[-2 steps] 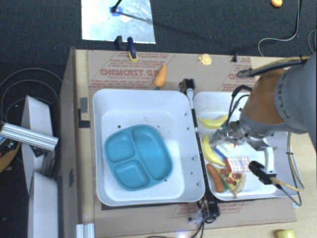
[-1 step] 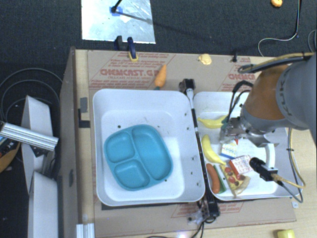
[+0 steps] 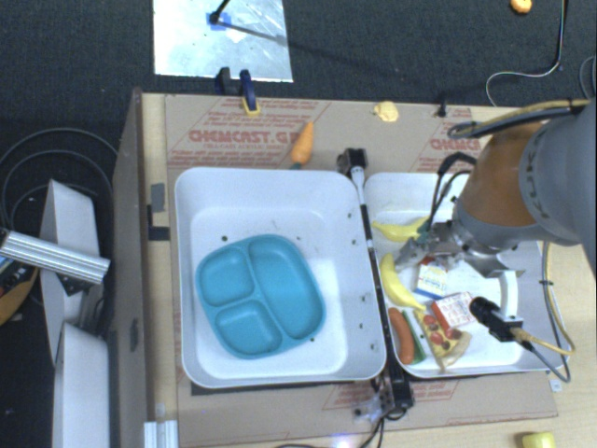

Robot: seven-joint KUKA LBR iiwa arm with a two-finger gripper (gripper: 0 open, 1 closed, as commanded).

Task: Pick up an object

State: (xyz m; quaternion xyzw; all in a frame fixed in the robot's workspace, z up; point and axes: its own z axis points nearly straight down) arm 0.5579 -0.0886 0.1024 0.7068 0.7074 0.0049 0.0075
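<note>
The big grey arm [image 3: 550, 180] comes in from the right and bends down into the right bin [image 3: 392, 192]. Its pincer [image 3: 431, 246] sits low among the toy food, by two bananas [image 3: 399, 285] and a small white box [image 3: 432, 278]. I cannot tell if the pincer grips anything. Red letters on the table [image 3: 233, 133] say "CHEMCAST". A blue tray [image 3: 258, 293] lies in the left bin [image 3: 215, 203].

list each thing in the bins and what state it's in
blue tray: lying flat in the left bin, compartments up
upper banana: lying in the right bin
lower banana: lying along that bin's left side
hot dog: lying flat by the bin's left wall
pizza slice: lying flat
gripper: low in the right bin, above the small boxes
</note>
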